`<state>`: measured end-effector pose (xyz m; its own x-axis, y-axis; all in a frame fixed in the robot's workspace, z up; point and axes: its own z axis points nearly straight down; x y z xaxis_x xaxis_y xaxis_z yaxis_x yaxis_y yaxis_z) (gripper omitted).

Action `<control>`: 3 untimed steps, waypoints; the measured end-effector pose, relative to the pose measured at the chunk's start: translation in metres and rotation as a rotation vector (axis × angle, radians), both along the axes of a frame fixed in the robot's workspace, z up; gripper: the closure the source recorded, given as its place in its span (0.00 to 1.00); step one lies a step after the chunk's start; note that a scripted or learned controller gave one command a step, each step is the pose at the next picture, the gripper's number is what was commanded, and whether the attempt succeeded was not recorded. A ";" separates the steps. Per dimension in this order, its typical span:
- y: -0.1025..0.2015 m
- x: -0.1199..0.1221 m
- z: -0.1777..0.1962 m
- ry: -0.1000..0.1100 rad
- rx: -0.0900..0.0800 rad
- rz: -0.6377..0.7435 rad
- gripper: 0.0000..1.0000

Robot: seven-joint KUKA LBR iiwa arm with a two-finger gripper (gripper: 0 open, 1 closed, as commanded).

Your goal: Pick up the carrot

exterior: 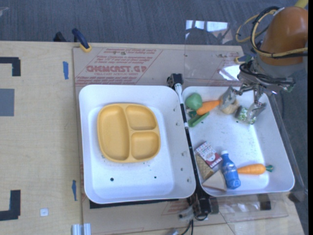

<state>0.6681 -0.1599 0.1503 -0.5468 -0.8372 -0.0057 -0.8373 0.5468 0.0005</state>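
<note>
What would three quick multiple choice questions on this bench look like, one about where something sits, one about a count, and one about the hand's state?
1. Where does the yellow divided plate lie?
A. in the left bin
B. in the right bin
C. on the bare bench

2. How many carrots are in the right bin?
A. one
B. two
C. four

3. What is the hand doing?
A. lifting the blue bottle
B. gripping a carrot
C. open above the bin's far end, holding nothing

Answers: 1 A, the plate rests in the left bin. 2 B, one carrot lies by the green ball, another carrot near the blue bottle. 3 C, its fingers stand apart with nothing between them.
</note>
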 end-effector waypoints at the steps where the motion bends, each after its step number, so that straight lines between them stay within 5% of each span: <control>1: 0.024 0.003 -0.059 -0.011 -0.004 -0.054 0.00; 2: 0.081 0.003 0.041 -0.016 0.002 -0.366 0.00; 3: 0.070 0.002 -0.051 -0.010 -0.001 -0.326 0.00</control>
